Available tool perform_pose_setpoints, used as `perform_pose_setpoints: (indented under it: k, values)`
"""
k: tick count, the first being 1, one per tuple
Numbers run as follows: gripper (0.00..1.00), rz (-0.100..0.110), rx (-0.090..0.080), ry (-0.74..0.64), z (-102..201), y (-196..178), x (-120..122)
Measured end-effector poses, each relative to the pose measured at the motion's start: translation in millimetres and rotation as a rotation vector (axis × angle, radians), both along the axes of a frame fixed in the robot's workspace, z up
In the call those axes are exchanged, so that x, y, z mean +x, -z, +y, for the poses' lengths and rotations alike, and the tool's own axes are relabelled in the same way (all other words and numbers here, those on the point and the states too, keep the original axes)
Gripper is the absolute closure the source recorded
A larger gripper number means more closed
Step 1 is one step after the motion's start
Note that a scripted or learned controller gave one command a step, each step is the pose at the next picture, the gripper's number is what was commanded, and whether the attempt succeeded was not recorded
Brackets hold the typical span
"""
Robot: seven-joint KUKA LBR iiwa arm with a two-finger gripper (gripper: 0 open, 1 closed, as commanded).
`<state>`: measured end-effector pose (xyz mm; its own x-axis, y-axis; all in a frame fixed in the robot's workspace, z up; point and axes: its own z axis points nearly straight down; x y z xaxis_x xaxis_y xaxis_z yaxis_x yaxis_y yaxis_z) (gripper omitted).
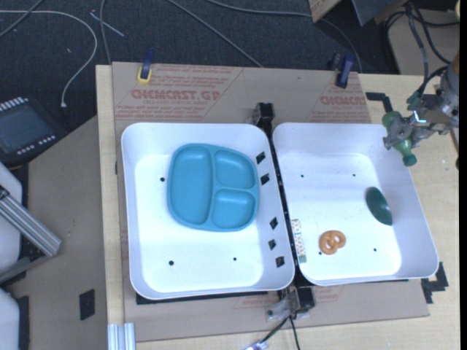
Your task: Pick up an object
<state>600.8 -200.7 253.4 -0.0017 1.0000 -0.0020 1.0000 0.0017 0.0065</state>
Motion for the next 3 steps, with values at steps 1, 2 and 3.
perform_pose_setpoints:
  k: [1, 2, 3]
  values:
    - [1.0, 0.009, 0.005, -0.003, 57.1, 2.8, -23.8]
    - [1.0, 0.011, 0.005, -0.002, 104.5, 17.0, -41.2]
    - [1.0, 0.01, 0.005, -0.003, 154.5, 24.2, -46.7]
